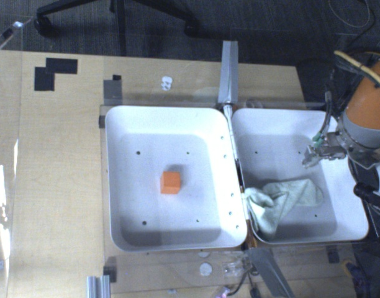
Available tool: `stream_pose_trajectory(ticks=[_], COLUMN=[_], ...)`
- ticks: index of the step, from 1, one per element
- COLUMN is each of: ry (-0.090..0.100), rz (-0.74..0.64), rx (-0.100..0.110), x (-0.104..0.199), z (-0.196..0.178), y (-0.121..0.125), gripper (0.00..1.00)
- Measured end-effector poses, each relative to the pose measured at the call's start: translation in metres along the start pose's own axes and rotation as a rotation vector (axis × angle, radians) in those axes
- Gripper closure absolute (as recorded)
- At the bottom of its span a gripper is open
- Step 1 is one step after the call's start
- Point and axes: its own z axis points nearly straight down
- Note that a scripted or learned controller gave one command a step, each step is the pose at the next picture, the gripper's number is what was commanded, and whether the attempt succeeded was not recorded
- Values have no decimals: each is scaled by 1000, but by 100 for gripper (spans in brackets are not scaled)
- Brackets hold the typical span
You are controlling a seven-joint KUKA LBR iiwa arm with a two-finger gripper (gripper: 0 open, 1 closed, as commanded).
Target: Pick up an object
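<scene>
- Bins: 2 shallow white bins sit side by side on the wooden bench [59, 166], with their inner rims touching along a central divider.
- Left bin [118, 179]: holds 1 orange cube [171, 182]. The cube rests flat on the bin floor, near the centre, slightly toward the bin's front edge, well apart from all 4 walls.
- Right bin [271, 129]: holds 1 pale crumpled cloth [283, 200]. The cloth lies in the front left corner of this bin, with 1 end bunched against the divider rim and the rest spread toward the middle of the floor.
- Arm: 1 grey arm with 1 orange band [369, 101] enters over the right edge of the right bin.
- Gripper [315, 152]: 1 unit, positioned over the right half of the right bin, above and behind the cloth and apart from it. Whether the claw is open or closed cannot be determined; nothing is seen gripped in it.
- Bench surface: 2 black markers [53, 72] lie near the rear left corner, and 1 small white item [167, 82] lies behind the left bin.
- Floor: 1 chair base [115, 5] stands beyond the bench's rear edge.
</scene>
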Motion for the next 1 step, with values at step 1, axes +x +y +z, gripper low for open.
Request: stream_pose_trajectory(ticks=[1], ry=[-2], rz=[-114], rx=[-1], x=[-19], z=[-82], y=[57], gripper=[100])
